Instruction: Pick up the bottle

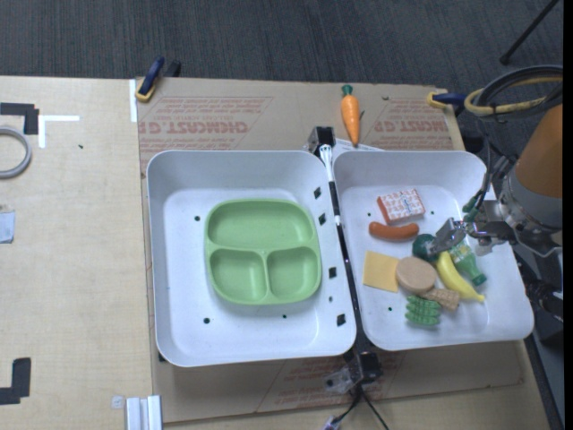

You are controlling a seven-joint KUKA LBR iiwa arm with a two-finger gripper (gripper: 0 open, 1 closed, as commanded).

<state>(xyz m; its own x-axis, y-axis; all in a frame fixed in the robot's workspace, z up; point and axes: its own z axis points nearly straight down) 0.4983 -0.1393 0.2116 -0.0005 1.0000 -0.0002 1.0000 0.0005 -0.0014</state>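
Gripper (453, 237) state I cannot tell; it sits low in the right bin (501, 330). Leftward, a green divided plate (263, 251) lies in the left bin (170, 267). Then cheese slice (381, 271), sausage (394, 231), banana (457, 278), and the green bottle (468, 265) just beside the gripper.

arm (535, 182): grey body, rounded orange band above the wrist, right edge of frame | gripper (450, 237): small silver-grey metal fingers on a dark wrist block | cables: black and yellow hose looped at upper right beside the arm
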